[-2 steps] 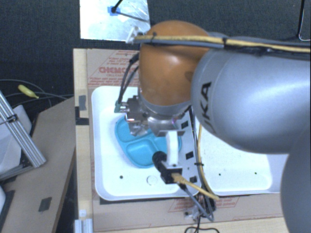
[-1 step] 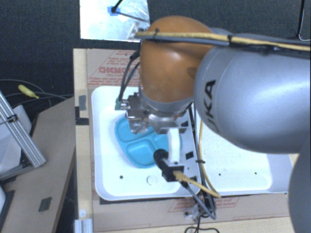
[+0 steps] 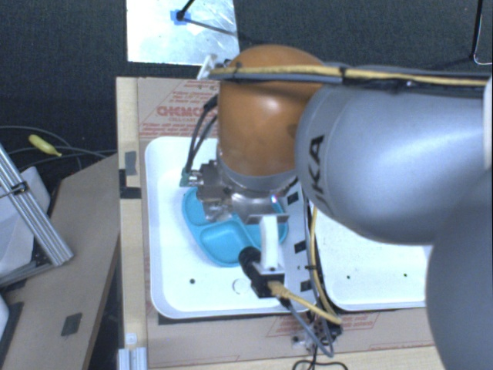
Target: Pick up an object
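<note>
A blue plastic object (image 3: 218,236) lies in the left white bin (image 3: 166,206), toward its middle. It looks like a rounded scoop or dish with a paler blue inner part. The arm reaches in from the right, and its orange band and grey wrist hang directly over the blue object, covering its upper right part. The gripper (image 3: 231,210) sits under the wrist, right above the blue object, with its tips hidden by the wrist.
The right white bin (image 3: 385,284) shows below the big grey arm link, which covers most of it. Brown cardboard (image 3: 173,106) lies under the bins. A shiny foil sheet (image 3: 181,18) lies at the back. Metal rails (image 3: 31,214) stand at the left.
</note>
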You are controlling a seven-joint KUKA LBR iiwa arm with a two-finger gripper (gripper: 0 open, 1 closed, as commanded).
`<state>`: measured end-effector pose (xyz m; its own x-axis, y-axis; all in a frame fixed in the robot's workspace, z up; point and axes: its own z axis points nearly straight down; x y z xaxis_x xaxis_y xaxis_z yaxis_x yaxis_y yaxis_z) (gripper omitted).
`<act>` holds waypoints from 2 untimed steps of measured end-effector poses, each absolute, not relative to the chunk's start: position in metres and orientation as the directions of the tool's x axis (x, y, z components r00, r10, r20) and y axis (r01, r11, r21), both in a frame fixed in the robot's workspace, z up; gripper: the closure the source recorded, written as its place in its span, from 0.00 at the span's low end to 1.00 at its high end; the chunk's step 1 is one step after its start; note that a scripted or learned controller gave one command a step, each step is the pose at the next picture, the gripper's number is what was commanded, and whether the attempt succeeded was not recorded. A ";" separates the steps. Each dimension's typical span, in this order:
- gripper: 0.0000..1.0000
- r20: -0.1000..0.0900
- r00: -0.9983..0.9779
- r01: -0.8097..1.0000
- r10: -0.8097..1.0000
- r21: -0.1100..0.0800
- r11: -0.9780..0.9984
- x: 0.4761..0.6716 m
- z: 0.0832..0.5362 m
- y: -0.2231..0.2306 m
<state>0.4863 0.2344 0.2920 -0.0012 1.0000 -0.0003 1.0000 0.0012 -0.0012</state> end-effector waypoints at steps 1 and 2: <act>1.00 0.002 -0.004 1.000 1.000 0.002 0.004 0.487 0.304 0.235; 1.00 0.003 -0.007 1.000 1.000 0.003 0.007 0.488 0.315 0.235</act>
